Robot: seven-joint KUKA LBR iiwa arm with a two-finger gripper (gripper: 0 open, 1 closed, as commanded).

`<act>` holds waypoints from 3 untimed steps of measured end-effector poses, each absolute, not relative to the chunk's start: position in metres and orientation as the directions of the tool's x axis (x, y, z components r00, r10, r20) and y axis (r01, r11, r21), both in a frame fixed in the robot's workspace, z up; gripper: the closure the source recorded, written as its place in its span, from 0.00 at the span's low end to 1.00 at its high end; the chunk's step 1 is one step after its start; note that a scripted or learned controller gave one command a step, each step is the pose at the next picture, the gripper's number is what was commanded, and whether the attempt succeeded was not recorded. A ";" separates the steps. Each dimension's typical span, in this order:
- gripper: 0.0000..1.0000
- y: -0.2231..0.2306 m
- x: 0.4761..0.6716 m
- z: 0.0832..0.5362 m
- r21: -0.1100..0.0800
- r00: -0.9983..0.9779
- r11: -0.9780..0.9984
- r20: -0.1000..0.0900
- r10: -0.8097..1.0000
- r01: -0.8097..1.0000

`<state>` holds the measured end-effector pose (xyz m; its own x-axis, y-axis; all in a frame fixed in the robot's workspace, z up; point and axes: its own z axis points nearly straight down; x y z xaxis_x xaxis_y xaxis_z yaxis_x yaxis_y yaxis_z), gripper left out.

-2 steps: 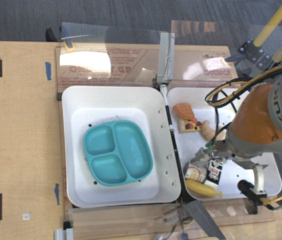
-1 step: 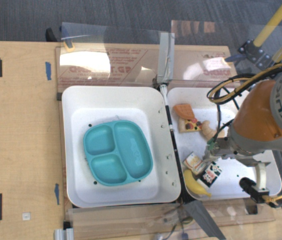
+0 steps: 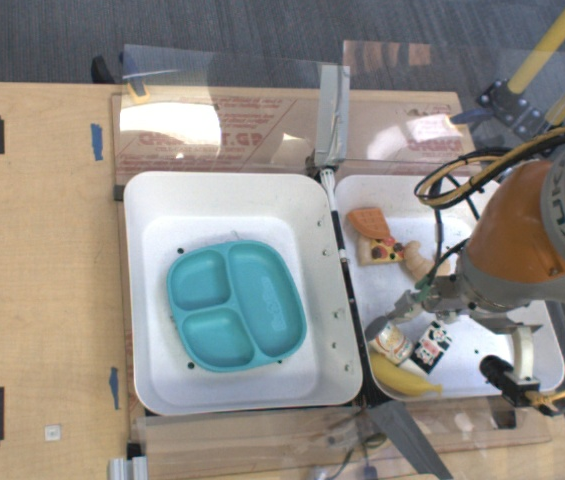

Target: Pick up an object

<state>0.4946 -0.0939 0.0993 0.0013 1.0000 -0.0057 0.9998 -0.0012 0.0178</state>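
Two shallow white bins are carried side by side on the worktop (image 3: 42, 268). In the left bin (image 3: 162, 208) a teal divided plate (image 3: 237, 304) of smooth moulded plastic is seated near the middle, its three compartments bare. The graspable objects are gathered in the right bin (image 3: 362, 298): an orange toy pizza slice (image 3: 370, 223) near the far edge, a small block printed with a pizza picture (image 3: 382, 251) just beside it, a pale rounded piece (image 3: 417, 259) next to that, a small round glossy container (image 3: 391, 343) and a black-and-white printed card (image 3: 430, 348) toward the near edge, and a yellow banana (image 3: 402, 378) lying in the near left corner. The grey arm with its orange band (image 3: 522, 233) is extended over the right bin from the right, and the gripper (image 3: 414, 308) is held low over the middle of that bin; whether it is parted or closed cannot be told, and nothing is seen held in it. The nearest candidates appear to be the round container and the card, which lie just beside the gripper on its near side, with the banana a little further toward the near edge. The banana's long axis runs roughly along the near edge of the bin, curving slightly, so a grasp would probably have to be made across its width. The banana looks smooth and curved, the card flat and thin, the container rounded and likely slippery.
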 end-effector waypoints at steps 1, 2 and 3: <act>0.00 -0.104 0.483 0.088 0.009 -0.003 0.003 0.002 1.000 1.000; 1.00 -0.105 0.485 0.099 0.015 -0.001 0.001 -0.001 1.000 1.000; 0.00 -0.106 0.484 0.099 0.014 0.000 0.000 -0.003 1.000 1.000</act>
